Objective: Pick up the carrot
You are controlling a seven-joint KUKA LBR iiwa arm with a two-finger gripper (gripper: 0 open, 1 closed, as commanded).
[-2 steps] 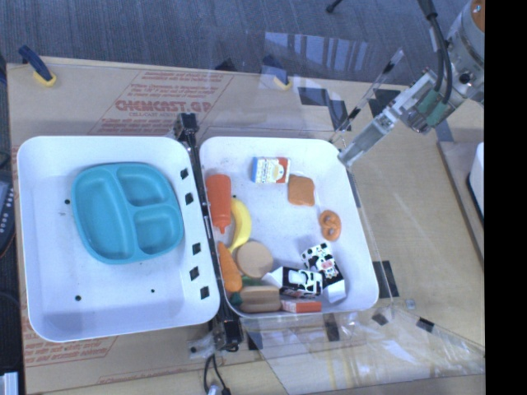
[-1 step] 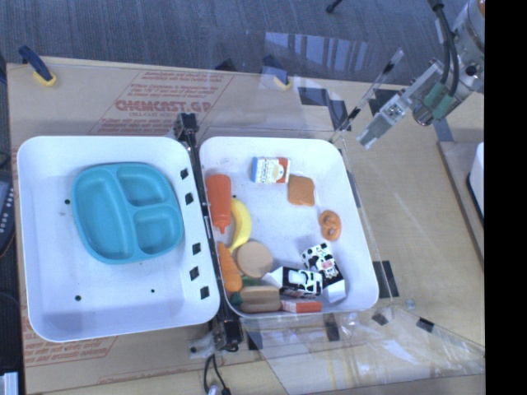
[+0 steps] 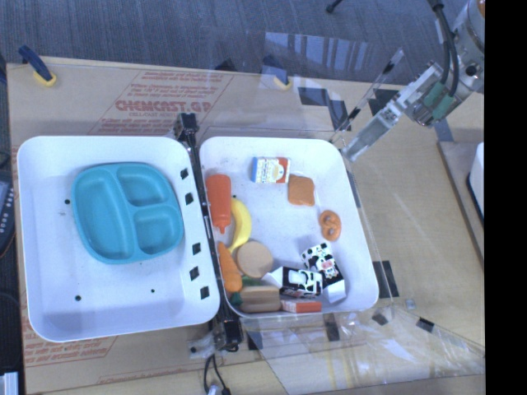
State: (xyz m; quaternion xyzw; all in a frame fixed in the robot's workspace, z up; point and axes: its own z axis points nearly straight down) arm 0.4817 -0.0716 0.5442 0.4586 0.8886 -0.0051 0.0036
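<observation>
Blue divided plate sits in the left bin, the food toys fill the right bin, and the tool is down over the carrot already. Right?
Not quite. The camera view shows the tool outside the right bin, above its upper right corner, away from the carrot by the bin's left wall. The blue divided plate does sit in the left bin.

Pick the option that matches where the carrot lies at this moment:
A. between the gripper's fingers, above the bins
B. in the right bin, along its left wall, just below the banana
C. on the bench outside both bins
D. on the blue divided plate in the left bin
B. The carrot lies in the right bin against its left wall, below the banana, while the gripper is up by that bin's top right corner.
</observation>
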